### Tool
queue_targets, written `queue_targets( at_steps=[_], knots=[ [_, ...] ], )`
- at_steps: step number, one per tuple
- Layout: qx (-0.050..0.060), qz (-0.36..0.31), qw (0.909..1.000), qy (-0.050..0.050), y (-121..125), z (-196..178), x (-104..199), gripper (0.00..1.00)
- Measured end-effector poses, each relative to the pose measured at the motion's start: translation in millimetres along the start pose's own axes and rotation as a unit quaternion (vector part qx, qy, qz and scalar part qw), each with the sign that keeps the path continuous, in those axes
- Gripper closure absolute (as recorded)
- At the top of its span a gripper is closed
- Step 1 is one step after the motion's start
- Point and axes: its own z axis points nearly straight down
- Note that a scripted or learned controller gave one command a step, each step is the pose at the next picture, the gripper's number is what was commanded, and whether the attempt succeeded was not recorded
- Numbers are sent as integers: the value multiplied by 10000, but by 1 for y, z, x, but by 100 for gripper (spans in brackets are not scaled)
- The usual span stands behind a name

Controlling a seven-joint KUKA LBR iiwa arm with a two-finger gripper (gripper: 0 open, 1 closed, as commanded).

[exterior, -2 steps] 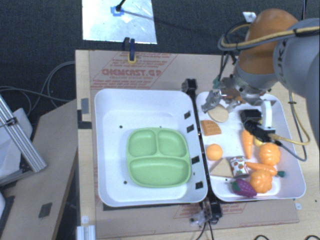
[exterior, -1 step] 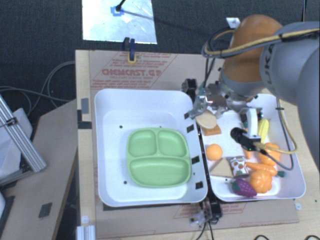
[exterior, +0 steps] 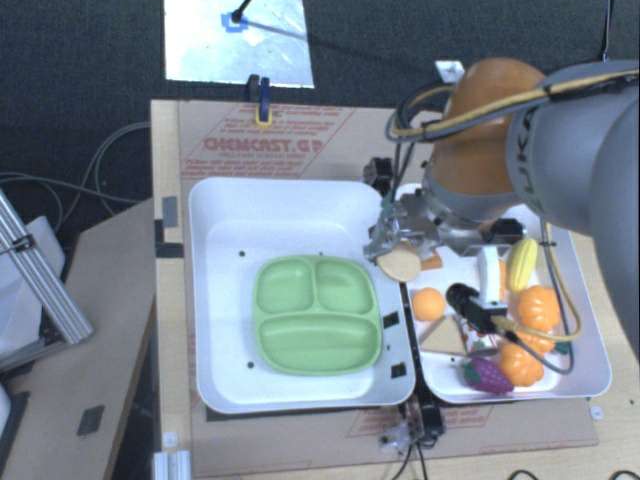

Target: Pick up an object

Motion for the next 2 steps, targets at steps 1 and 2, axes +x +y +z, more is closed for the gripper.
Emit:
queue_targets(
  at_steps=[1, 2],
  knots=[
    [-25, 5, 10000, -4, 12, -2, 0, 100],
    [-11, 28, 10000, -6, 5, 1, -2, 100]
  ],
)
